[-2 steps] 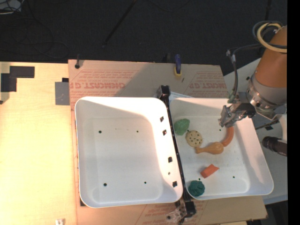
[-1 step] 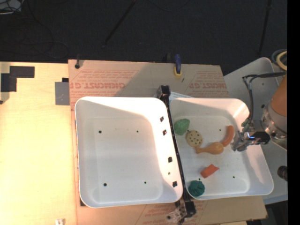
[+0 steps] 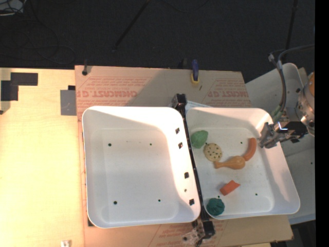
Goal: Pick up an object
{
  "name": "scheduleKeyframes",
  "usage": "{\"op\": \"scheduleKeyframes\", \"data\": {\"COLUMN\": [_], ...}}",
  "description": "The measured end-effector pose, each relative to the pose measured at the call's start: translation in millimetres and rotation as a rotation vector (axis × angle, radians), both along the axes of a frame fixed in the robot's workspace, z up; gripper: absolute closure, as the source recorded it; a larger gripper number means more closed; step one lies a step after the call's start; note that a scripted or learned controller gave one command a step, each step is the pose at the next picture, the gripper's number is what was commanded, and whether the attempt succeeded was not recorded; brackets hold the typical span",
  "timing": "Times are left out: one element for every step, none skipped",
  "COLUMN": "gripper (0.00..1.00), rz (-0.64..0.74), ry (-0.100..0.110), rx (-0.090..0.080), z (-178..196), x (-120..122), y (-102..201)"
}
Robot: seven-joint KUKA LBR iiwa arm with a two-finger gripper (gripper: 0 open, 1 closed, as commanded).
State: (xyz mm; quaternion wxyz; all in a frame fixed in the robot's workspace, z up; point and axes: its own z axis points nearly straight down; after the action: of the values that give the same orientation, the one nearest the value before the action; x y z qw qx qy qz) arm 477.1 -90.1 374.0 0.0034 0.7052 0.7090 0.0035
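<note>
Looking down on the counter (image 3: 36, 153), I record two shallow white bins side by side on a sheet of brown cardboard (image 3: 154, 89). The left bin (image 3: 92, 189) sits at 9 o'clock of the right bin (image 3: 280, 189), their inner rims touching along a row of black clips (image 3: 181, 145).

The right bin holds all the loose items. A light green lump (image 3: 199, 137) lies near the divider at the 10 o'clock part of the bin floor. Just beside it, toward 4 o'clock, rests a round tan cookie with dark spots (image 3: 212, 151). A tan drumstick-shaped piece (image 3: 231, 163) lies near the bin's centre, and an orange sausage-shaped piece (image 3: 250, 148) touches it at its 2 o'clock end. A small red-orange wedge (image 3: 229, 187) lies apart at 6 o'clock of the drumstick. A dark green ball (image 3: 215, 206) sits in the bin's 7 o'clock corner, against the wall.

The gripper (image 3: 267, 137) hangs over the right bin's 3 o'clock rim, just at 2 o'clock of the sausage piece. I cannot tell how it is set, and I see no item in it. The grey arm (image 3: 298, 94) enters from 3 o'clock.
</note>
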Motion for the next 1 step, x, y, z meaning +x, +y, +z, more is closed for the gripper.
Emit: {"op": "scheduleKeyframes", "data": {"gripper": [1.0], "rz": [-0.005], "ry": [0.027], "rx": [0.003], "z": [-138.5], "x": [-3.8], "y": [11.3]}}
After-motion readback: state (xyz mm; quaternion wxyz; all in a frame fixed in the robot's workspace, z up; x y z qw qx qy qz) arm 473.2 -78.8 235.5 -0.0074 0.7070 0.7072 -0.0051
